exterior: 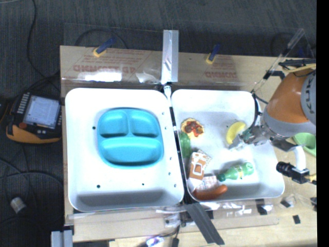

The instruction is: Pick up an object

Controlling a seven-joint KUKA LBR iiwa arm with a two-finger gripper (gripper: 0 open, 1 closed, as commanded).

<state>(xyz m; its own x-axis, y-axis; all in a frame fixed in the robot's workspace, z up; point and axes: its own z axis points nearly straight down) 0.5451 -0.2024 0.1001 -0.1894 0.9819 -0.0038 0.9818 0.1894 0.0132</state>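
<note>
On the worktop two shallow white bins sat side by side. The left bin carried one blue sectioned tray and nothing else that could be made out. The right bin held the loose things, six by count: one green piece against its left wall, one small round toy pizza, one orange-and-white packet, one reddish sausage-shaped toy at the near edge, one green bottle lying on its side, and one yellow banana-shaped toy. Just right of that yellow toy, low in the bin, was the pincer, reaching in from the right on the grey and orange arm; whether it was spread or pressed together could not be told, and nothing could be seen held in it. The yellow toy was the nearest candidate. A good grasp would probably centre over it, straddle its narrow width, and settle fully before closing.
</note>
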